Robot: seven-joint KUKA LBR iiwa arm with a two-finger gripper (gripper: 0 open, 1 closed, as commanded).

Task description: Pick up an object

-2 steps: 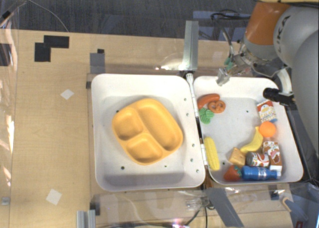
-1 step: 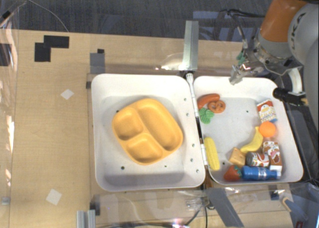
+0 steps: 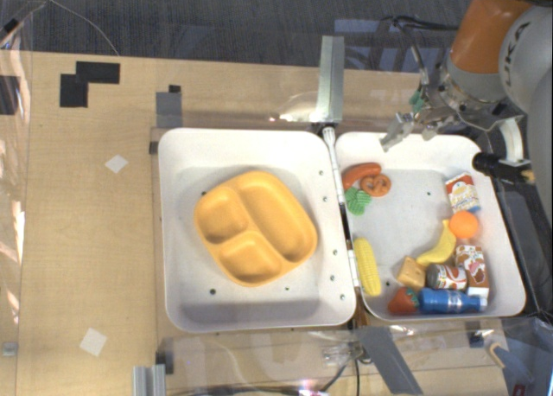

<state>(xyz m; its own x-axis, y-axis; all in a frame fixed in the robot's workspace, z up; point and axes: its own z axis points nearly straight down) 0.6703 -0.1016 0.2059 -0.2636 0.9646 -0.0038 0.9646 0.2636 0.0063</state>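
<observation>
Bins (image 3: 259, 148) white smooth plastic, slight sheen. Yellow divided tray (image 3: 255, 226) matt plastic. Bench (image 3: 78, 239) pale wood-look, matt. Metal bracket (image 3: 331, 79) brushed grey. Toy food (image 3: 445, 256) glossy plastic. Arm's orange band (image 3: 488, 35) smooth, semi-gloss.

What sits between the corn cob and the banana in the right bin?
In the camera view, only bare white bin floor lies between the corn cob and the banana.

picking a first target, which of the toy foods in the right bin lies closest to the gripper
The pretzel with the sausage, at the bin's upper left, lies nearest the gripper. The banana, the corn and the blue bottle lie farther down.
</observation>
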